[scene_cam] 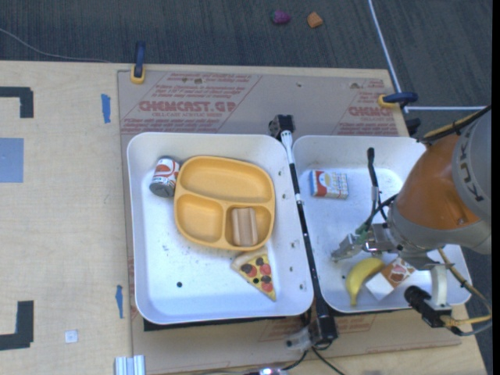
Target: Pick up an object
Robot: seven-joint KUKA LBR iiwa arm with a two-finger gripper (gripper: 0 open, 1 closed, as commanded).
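Left bin (148, 287) is holding tray (223, 201), can (163, 176), pizza (256, 273); right bin (328, 148) is holding carton (328, 184), banana (361, 278); gripper (344, 250): finger state, cannot tell.

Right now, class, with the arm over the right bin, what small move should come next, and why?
Probably a short descent onto the banana. The gripper hovers just above its upper end in the right bin, nothing shows between its fingers, and the carton lies farther off.
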